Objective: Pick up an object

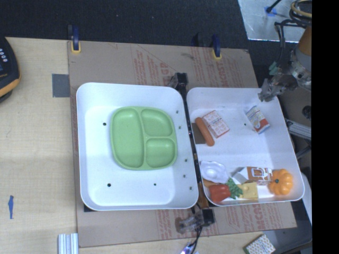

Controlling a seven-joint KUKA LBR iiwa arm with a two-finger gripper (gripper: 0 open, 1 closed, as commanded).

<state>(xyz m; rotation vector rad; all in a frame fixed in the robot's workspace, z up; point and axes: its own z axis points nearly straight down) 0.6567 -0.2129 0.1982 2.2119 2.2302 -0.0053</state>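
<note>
Up right, claw (266, 92) hovers over right bin's (286, 142) corner; grip unclear.

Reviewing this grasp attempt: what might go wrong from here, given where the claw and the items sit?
1. The claw sits at the right bin's far rim, so a descent may hit the rim.
2. The small carton nearest it lies tilted near the wall, so it may slip.
3. The pumpkin, cheese wedge and strawberry crowd the near corner; a grab there may catch several.
</note>
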